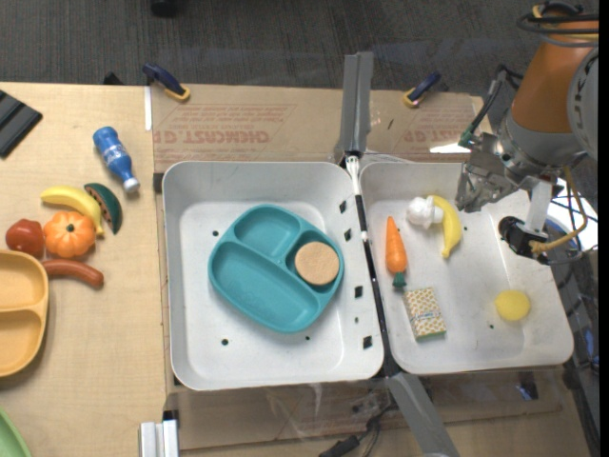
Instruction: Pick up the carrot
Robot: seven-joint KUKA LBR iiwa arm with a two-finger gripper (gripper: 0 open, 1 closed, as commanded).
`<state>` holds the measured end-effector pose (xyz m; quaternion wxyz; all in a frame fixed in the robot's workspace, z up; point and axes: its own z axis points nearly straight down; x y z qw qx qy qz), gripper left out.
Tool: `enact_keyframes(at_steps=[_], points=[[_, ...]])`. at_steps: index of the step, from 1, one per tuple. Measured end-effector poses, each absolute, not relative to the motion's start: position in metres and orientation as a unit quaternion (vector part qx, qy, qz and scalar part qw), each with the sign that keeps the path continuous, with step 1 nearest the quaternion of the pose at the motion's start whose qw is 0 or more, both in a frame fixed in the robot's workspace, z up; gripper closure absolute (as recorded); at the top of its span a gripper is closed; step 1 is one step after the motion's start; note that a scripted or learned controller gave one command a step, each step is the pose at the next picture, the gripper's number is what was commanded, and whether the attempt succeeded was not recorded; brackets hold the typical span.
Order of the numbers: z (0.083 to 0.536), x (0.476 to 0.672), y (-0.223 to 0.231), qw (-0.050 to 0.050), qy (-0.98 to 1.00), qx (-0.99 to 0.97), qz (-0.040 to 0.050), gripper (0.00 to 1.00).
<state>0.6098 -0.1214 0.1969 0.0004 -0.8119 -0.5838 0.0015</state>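
The carrot (395, 247), orange with a green stalk end pointing to 6 o'clock, lies along the right bin's (533, 346) 9 o'clock side. The gripper (473, 193) hovers at its 2 o'clock; grip state unclear.

Dark grey carpet floor (285, 17) beyond light wooden bench (76, 112); cardboard sheet (257, 127).

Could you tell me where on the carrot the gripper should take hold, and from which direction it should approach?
Probably the carrot's orange body near its middle, coming straight down from above. It lies flat in the right bin, running lengthwise away from the camera, green top nearest the cracker. Closing across its narrow width suits that pose; both long sides look free. The gripper sits beyond the banana.
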Motion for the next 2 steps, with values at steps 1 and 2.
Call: enact_keyframes(at_steps=[1, 2], points=[[0.215, 0.567, -0.112, 0.001, -0.612, -0.791, 0.0015, 1.0], [0.215, 0.59, -0.092, 0.0, -0.648, -0.761, 0.0013, 1.0]])
